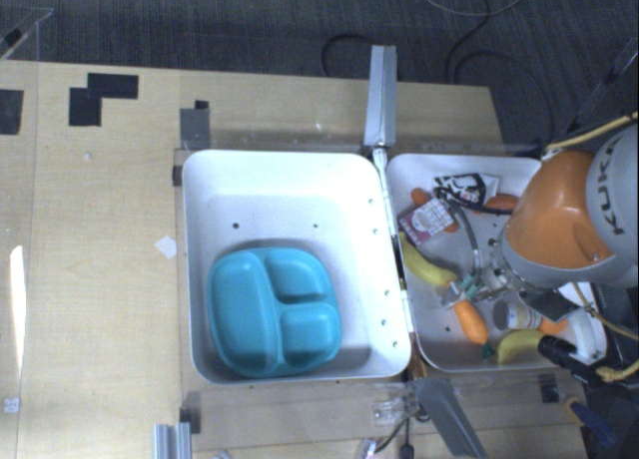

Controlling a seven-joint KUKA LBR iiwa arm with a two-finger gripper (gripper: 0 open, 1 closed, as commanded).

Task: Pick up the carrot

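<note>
the gripper [477,285] hangs low inside the right bin [424,352], under the arm's orange band [554,213], and its metal fingers are too small and too cluttered against the contents to tell whether they are spread or pressed together; nothing can be confirmed between them. the carrot [471,321] lies on the bin floor just near of the gripper, a short orange taper with its point toward the near edge, close to the fingers but contact cannot be judged. just left of the gripper sits a yellow banana [427,266], curved, along the bin's left wall. a second yellowish banana with a green tip [514,346] lies at the near side, right of the carrot. at the far side rest a crumpled packet in white and red [431,216] and a black-and-white printed item [464,188], with an orange-red piece [499,203] beside the arm. the left bin [200,247], white and shallow with rounded corners and smooth walls, holds a turquoise divided plate [272,309] with three compartments, set in its near left part. both bins sit side by side on a pale wooden bench [90,267].
</note>
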